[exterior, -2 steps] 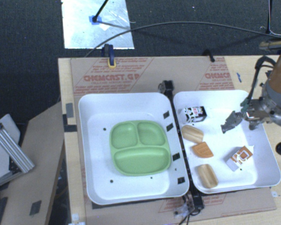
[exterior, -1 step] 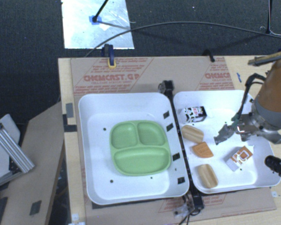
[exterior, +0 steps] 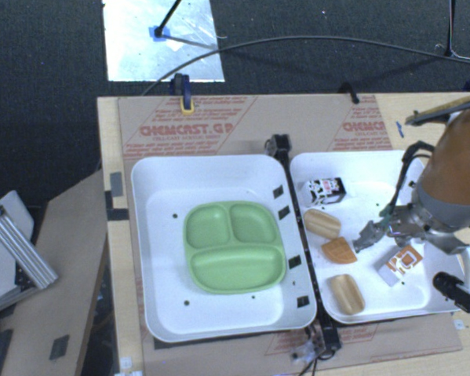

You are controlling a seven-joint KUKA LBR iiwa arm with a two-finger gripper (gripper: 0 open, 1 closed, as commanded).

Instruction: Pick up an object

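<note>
Green divided plate (exterior: pixel 235 247) alone in left bin (exterior: pixel 154 227); tool (exterior: pixel 369 236) over right bin (exterior: pixel 359 165), finger state unreadable; bread pieces (exterior: pixel 338 251) just beside.

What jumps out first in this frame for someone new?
The green divided plate lying alone in the left bin draws the eye first. Next is the grey and orange arm reaching in from the right, its gripper low over the right bin. Around it lie small items: a black-and-white carton, three tan bread-like pieces and an orange-and-white packet.
</note>
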